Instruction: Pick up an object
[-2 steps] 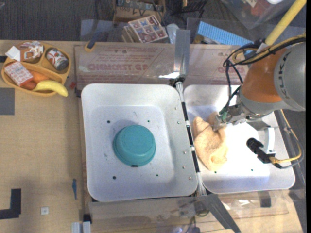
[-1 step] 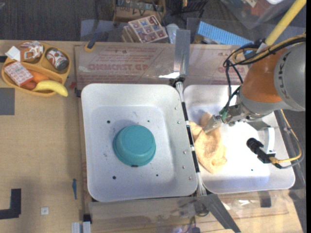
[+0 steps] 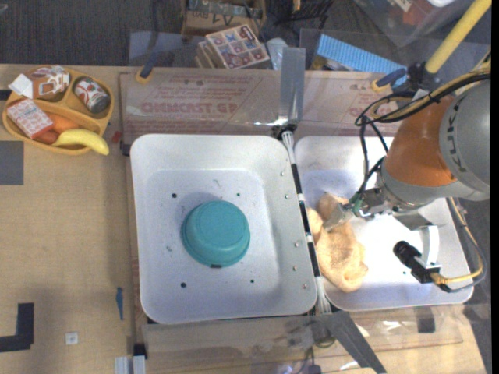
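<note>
Grey KUKA arm (image 3: 460, 142) with orange wrist band, entering from the right and bent downward. Its two-finger gripper (image 3: 337, 218) points left at a low slant; the fingertips are too indistinct to judge their spacing.

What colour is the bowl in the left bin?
Teal, a blue-green; the bowl shows clearly in the camera view.

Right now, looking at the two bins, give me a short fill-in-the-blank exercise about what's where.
1. The teal bowl sits upside down in the ____ bin.
2. The tan cloth-like object lies in the ____ bin.
3. The end effector is over the tan object's ____ end.
4. The banana lies on a yellow ____ left of the bins.

Missing words: left; right; upper; tray
</note>
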